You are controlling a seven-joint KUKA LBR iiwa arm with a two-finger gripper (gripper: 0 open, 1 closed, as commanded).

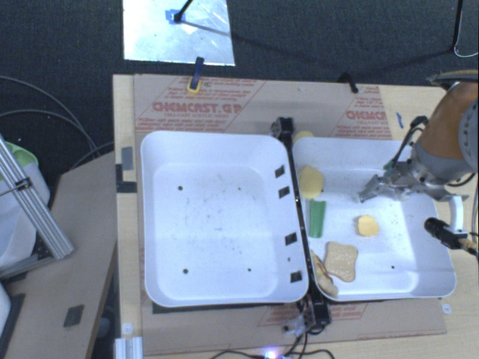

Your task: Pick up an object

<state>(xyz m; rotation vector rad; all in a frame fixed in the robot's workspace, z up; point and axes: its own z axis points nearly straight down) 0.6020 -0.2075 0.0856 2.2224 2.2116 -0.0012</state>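
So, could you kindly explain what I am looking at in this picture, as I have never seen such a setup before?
This is one camera fixed above a bench, looking down at a slant. The grey and orange shape at the right is a robot arm; its end effector hangs over the right bin. I cannot tell whether it is open or shut, and nothing shows in its grasp. Two shallow white bins sit side by side. The left bin is beside it. In the right bin lie a yellow lump, a green stick, a small yellow piece and a tan slice. The arm's job is to pick one up.
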